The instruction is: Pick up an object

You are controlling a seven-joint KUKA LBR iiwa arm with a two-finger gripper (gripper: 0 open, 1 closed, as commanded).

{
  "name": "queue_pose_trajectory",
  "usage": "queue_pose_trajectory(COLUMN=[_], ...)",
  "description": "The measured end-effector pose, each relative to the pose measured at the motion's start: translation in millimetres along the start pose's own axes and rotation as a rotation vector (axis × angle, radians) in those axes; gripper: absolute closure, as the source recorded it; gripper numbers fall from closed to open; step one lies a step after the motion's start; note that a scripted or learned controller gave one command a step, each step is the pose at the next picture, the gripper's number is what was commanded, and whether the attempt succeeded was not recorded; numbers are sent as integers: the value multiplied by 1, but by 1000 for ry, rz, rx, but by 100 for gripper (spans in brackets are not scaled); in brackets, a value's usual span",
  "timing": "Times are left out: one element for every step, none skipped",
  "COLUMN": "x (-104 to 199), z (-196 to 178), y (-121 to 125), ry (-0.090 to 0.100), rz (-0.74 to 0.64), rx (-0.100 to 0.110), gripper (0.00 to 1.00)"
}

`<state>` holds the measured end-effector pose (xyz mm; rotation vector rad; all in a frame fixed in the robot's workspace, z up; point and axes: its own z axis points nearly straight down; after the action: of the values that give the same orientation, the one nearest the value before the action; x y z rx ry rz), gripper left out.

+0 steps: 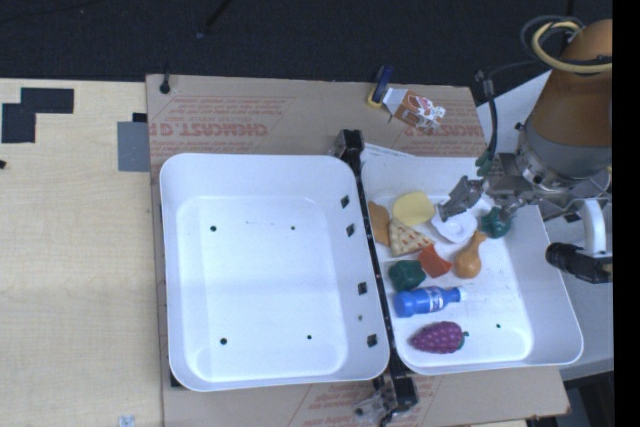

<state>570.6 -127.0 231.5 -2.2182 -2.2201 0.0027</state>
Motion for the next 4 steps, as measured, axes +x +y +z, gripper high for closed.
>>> queue_pose_trajectory(x=[23, 16, 15, 15], z=[101, 145, 132, 132], y=[11, 54, 53, 53], ry=[2, -2, -2, -2], rz=[-1, -4, 0, 1], rx=[8, -5, -4, -5], gripper=[0, 0, 100, 0])
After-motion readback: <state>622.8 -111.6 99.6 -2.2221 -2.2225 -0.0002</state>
